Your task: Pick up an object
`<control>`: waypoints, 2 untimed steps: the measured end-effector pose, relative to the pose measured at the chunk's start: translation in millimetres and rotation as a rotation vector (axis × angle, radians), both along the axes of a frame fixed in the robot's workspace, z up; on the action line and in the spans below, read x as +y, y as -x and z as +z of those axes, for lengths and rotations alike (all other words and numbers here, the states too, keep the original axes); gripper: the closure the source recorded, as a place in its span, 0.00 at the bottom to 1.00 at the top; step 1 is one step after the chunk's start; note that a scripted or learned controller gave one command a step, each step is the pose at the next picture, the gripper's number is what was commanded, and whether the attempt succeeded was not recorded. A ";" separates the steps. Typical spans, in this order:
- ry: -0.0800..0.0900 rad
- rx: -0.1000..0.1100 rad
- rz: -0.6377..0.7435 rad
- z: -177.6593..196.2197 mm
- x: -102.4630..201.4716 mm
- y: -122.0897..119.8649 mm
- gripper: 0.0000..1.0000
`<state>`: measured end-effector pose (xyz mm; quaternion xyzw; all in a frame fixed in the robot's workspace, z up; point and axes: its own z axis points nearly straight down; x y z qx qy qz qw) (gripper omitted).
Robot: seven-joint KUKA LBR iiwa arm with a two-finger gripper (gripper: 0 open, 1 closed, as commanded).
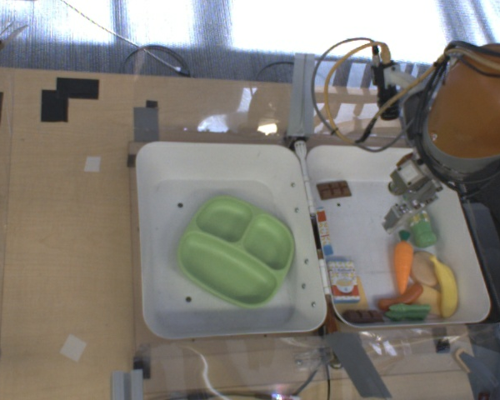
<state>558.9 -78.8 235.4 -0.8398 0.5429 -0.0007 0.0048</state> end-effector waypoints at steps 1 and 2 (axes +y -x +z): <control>0.004 0.006 -0.086 -17.6 26.8 68.6 1.00; 0.005 0.002 0.043 15.5 -40.0 -41.6 1.00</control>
